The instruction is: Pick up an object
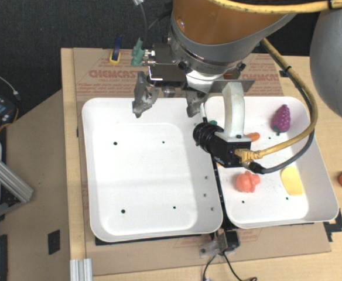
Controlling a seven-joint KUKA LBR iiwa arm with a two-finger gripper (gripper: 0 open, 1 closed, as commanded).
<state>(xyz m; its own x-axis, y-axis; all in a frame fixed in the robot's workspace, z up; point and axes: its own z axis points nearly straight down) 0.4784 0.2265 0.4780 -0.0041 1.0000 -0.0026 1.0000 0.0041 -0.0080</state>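
White left bin lies bare beneath open end effector.

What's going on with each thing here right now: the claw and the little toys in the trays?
gripper: open, nothing between its fingers, above the left bin's far edge.
purple grapes: lying in the right bin, untouched.
pink-red toy: lying in the right bin.
yellow toy: lying flat beside it.

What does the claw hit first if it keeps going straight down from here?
Most likely the bare floor of the left bin, near its back wall. The claw hangs over that end with no toy under it, though its height above the bin is hard to judge.
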